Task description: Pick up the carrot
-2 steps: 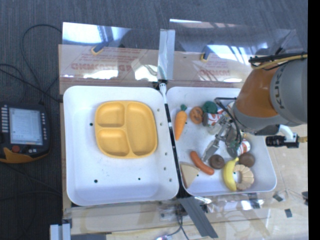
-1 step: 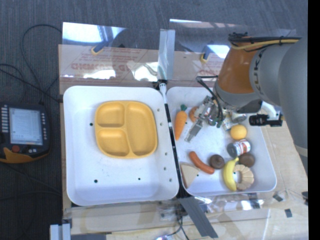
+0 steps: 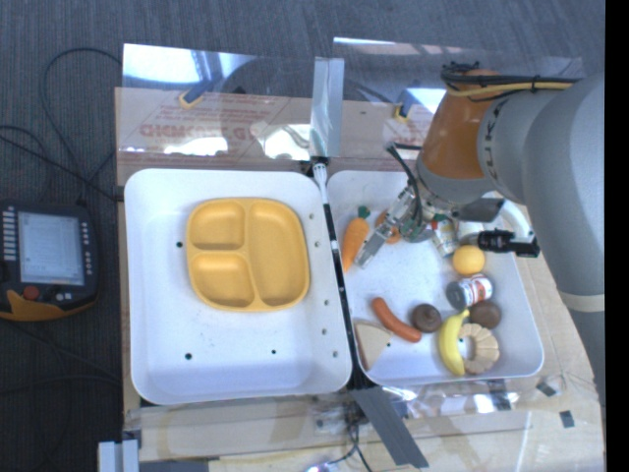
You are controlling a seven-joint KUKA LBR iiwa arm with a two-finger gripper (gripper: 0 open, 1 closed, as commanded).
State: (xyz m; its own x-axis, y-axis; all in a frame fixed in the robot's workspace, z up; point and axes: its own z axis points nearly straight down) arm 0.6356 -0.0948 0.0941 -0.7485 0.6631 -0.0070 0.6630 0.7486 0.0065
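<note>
The carrot (image 3: pixel 351 243) is orange with a small green top. It lies in the right bin (image 3: pixel 521 362), close against that bin's left wall and pointing toward the front. My gripper (image 3: pixel 376 236) reaches down and to the left from the orange-banded wrist (image 3: pixel 454 141). Its tip sits just right of the carrot, low over the bin floor. A small orange patch shows at the gripper's tip, and I cannot tell whether it is part of the carrot.
The left bin (image 3: pixel 157 362) holds a yellow divided plate (image 3: pixel 246 254). In the right bin lie a red sausage (image 3: pixel 396 320), a banana (image 3: pixel 450 344), a yellow fruit (image 3: pixel 469 260), a small can (image 3: pixel 470 291), a chocolate donut (image 3: pixel 426 317) and a pale wedge (image 3: pixel 371 343). A control pendant (image 3: pixel 44 259) lies on the floor at left.
</note>
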